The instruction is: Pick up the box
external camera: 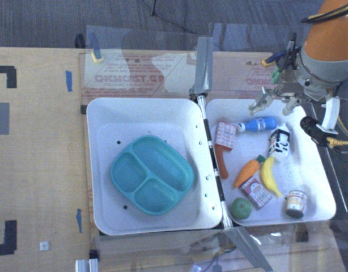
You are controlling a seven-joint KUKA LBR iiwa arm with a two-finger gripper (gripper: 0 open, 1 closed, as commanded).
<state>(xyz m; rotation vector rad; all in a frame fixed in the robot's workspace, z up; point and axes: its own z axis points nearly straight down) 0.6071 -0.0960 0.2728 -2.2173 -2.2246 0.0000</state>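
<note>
The grey arm (pixel 330 44) comes in from the upper right, its rounded orange band just above the wrist. The metal hand (pixel 274 102) hangs over the far edge of the right bin (pixel 327 205), above the bottle and touching nothing. Its two thin fingers (pixel 259 103) are spread apart, with nothing between them.

The box (pixel 257 193) lies well apart from the hand, in the near part of the right bin. It is a small flat carton, dark red with a pale printed face, turned at a slant, with its upper end just beside the carrot and banana and the green ball near its lower left.

The bottle (pixel 257 124) is blue plastic with a white cap, lying on its side. Below it sits a black-and-white toy (pixel 280 144), then a smooth curved yellow banana (pixel 268 176) and a tapered orange carrot (pixel 246 172) with a green top. A pale checked packet (pixel 225 135) and a reddish-brown stick (pixel 221 160) lie along the bin's left wall. A round green ball (pixel 240 208) rests at the near edge, and a small cylindrical can (pixel 295 203) stands at the near right.

The left bin (pixel 100 118) is shallow white plastic with rounded corners; it holds a glossy teal tray (pixel 152 174) with three compartments. Both bins sit on a light wooden desk (pixel 38 152).
</note>
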